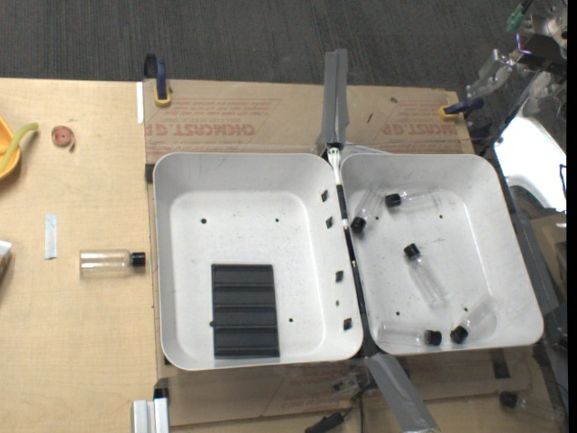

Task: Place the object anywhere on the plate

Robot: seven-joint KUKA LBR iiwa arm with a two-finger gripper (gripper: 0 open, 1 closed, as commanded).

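Plate in left bin; vials loose in right bin.

The plate (243, 311), dark and ridged, lay flat on the floor of the left bin (180, 174) at 6 o'clock, its lower edge close to the bin wall. Five clear black-capped vials (425, 278) lay on their sides in the right bin (491, 188), none touching the plate: one at 12 o'clock, one at 9 o'clock against the wall by the divider, one near center pointing toward 5 o'clock, and two close together at 6 o'clock. A sixth bottle (108, 261) lay on the bench (72, 350) at 9 o'clock of the left bin, cap toward the bin. Two clamps (155, 78) held the cardboard (234, 124) at 12 o'clock.
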